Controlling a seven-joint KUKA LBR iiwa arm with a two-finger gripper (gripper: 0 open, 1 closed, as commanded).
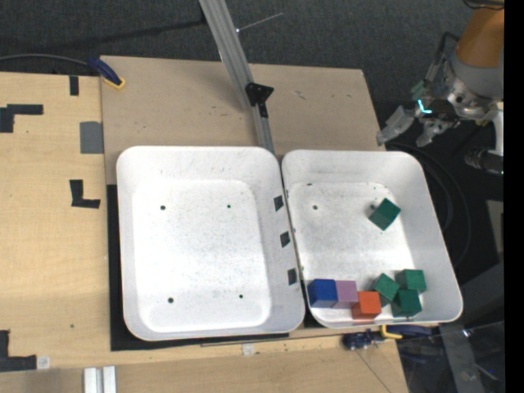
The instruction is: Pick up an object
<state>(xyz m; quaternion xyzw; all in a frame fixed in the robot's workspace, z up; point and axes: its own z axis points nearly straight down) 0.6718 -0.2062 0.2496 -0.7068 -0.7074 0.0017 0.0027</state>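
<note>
Arm's grey 2-finger gripper (407, 129) sat at upper right, off the bins, above bare bench/dark floor just past the back-right corner of the right shallow white plastic bin (434, 219). Fingers were splayed apart w/ nothing between them, so open and holding nothing. Grey wrist w/ orange band (481, 35) was cut off by the frame's top-right corner; arm above that not visible.

Objs, all in right bin:
- 1 dark green cube (384, 214), tilted, alone in mid-right area, well apart from walls and from the rest. Plenty of open room on all sides.
- Front cluster packed along the near wall: blue cube (323, 291), pale purple cube (346, 291) touching it, orange cube (368, 304) just beside the purple one, then 3 more green cubes (402, 290) bunched at the front-right corner. Tight spacing, little clearance between them or to the rim.

Left shallow white plastic bin (196, 166) had a bare speckled floor w/ 4 small dark dots. Bins touched along their shared middle edge, w/ small dark clips there.

Silver metal camera pole (233, 47) ran diagonally from the top down to the bin junction, crossing the wooden bench top (49, 244).

Hard to make out: exact shapes of the green cluster (overlapping), and a small blue item at the front rim below the right bin.
</note>
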